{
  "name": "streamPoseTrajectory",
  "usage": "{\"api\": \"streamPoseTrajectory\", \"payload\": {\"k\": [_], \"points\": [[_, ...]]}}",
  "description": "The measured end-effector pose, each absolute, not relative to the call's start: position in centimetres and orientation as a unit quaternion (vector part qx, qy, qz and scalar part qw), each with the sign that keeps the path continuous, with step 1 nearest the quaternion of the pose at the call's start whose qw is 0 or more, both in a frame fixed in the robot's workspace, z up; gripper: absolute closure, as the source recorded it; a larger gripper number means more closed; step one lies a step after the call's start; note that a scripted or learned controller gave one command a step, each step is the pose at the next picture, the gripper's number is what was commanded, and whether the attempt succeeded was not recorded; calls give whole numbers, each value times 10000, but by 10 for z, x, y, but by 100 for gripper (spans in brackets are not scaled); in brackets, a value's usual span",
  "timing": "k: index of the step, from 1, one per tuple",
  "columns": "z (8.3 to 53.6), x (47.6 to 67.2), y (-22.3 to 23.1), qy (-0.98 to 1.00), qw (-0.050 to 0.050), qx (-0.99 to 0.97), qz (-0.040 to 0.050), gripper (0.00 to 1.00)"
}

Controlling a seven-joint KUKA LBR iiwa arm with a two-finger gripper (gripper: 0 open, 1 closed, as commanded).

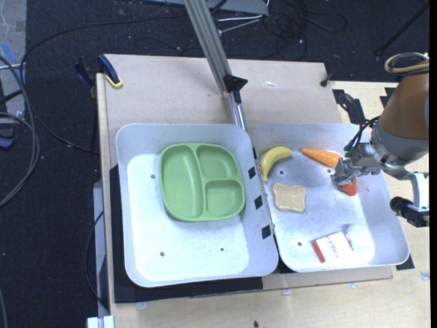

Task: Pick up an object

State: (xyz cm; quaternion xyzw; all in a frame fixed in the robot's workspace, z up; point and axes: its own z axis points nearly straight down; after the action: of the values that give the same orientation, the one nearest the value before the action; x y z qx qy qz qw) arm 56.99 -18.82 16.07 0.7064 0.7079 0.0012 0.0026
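In the right bin (382, 241), my gripper (343, 176) hangs low near the right side, coming in from the grey arm with the orange band (403, 118). A small red object (350, 188) lies directly beneath and partly behind it, and I cannot tell whether they touch. An orange carrot (321, 156) lies just up and left of the gripper. A yellow banana (274, 160) rests near the bin's left wall. A slice of bread (289, 197) lies below the banana. A red and white box (332, 246) sits near the front edge.
The left bin (136, 251) holds a green divided plate (203, 181). A metal pole (208, 33) slants in from the top and ends at the gap between the bins. Bare bin floor lies between the bread and the box.
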Motion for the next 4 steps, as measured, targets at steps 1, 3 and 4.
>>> {"api": "streamPoseTrajectory", "payload": {"k": [1,3,4], "points": [[214,571,-189,7080,34,7063,14,100],[234,545,-94,7096,-9,7046,6,100],[227,534,-50,7093,-9,7049,-2,100]]}}
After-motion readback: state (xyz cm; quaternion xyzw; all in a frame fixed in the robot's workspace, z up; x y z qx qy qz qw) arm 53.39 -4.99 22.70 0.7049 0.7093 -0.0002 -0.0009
